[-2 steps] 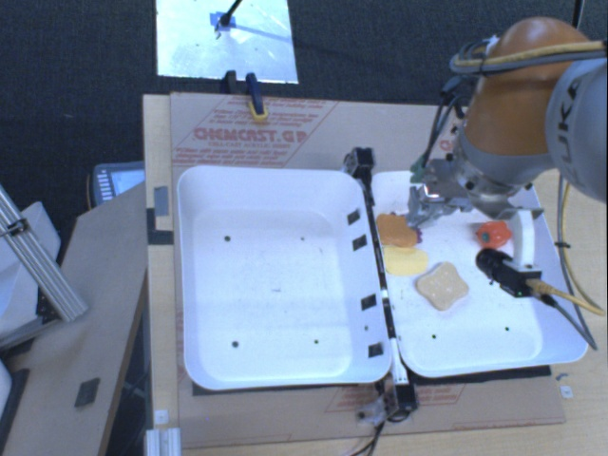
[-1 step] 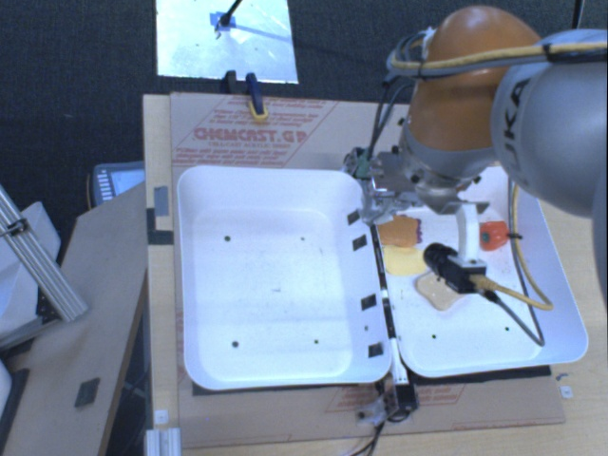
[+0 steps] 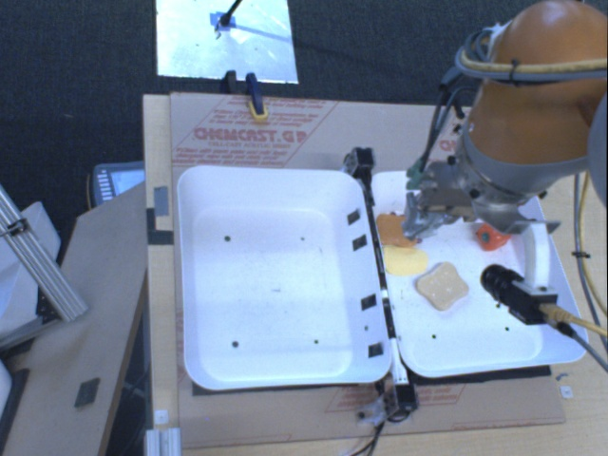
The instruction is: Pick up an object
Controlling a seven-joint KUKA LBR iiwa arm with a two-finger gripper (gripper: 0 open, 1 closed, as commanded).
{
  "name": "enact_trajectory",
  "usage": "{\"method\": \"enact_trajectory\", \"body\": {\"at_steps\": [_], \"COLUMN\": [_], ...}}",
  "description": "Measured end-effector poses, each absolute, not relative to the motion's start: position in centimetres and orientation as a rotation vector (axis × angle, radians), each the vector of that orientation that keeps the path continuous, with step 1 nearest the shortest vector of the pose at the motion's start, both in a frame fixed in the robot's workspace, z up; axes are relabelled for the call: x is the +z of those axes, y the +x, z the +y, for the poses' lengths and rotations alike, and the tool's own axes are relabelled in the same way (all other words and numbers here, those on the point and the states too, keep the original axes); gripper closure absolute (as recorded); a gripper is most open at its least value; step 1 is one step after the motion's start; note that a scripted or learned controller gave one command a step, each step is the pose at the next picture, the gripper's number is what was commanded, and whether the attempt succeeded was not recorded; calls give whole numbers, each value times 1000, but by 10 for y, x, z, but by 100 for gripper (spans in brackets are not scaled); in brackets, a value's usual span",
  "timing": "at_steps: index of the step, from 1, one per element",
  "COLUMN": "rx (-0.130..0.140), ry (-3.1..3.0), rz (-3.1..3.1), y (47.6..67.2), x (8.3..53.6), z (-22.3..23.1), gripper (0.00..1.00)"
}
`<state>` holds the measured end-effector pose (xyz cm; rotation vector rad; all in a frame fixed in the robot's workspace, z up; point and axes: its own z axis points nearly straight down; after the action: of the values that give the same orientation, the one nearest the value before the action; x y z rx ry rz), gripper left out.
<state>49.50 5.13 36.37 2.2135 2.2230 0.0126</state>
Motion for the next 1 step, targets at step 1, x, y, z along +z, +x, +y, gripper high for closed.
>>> {"method": "enact_trajectory", "body": {"at_steps": [1], "rx": [20], "ry": [2206], "rz": [2228], "y": [505], "x": [461], "z": [101], "gripper": [100]}}
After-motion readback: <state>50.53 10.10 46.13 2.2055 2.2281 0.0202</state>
